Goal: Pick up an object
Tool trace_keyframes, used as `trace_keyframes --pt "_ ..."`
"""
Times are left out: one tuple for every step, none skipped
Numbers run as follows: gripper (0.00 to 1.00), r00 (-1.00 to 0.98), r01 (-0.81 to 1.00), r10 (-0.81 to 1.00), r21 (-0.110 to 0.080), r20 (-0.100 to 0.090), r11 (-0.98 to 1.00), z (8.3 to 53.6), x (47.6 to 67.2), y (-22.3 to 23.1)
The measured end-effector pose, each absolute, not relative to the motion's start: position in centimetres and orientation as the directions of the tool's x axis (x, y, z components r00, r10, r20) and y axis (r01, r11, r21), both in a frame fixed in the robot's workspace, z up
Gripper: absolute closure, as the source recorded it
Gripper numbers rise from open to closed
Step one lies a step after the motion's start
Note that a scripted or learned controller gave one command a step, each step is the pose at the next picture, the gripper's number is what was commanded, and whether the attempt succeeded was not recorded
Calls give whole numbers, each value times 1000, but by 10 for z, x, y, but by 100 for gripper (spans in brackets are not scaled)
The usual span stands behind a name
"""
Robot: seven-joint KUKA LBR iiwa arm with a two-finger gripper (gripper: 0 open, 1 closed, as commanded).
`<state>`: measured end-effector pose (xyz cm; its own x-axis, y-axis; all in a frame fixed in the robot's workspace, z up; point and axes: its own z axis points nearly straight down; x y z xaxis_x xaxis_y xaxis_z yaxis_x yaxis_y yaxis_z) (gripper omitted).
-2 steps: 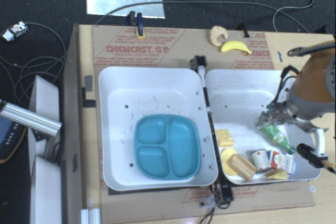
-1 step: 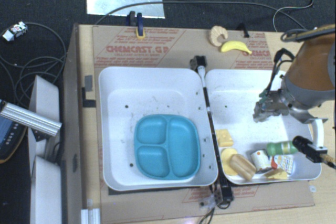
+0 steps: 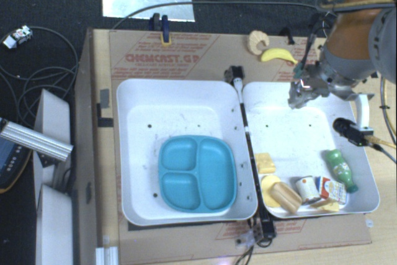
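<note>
My gripper hangs over the far part of the right bin, pointing down, with nothing visible between its fingers. Along that bin's near edge lie a green bottle, a small white and red carton, a tan cylinder, a yellow round piece and a pale yellow block. All of these sit well in front of the gripper, apart from it.
The left bin holds a blue divided plate. On the cardboard behind the right bin lie a banana and a beige round object. A blue and yellow clamp stands at the back edge.
</note>
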<state>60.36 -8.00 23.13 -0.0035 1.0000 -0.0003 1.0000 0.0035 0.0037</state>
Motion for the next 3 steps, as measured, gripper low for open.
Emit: trace_keyframes --pt "0 -4 1000 1000 2 -1 4 231 603 -80" --pt "0 -2 1000 1000 1 -1 2 184 604 -130" --pt "0 -1 1000 1000 2 -2 1 162 607 -176"
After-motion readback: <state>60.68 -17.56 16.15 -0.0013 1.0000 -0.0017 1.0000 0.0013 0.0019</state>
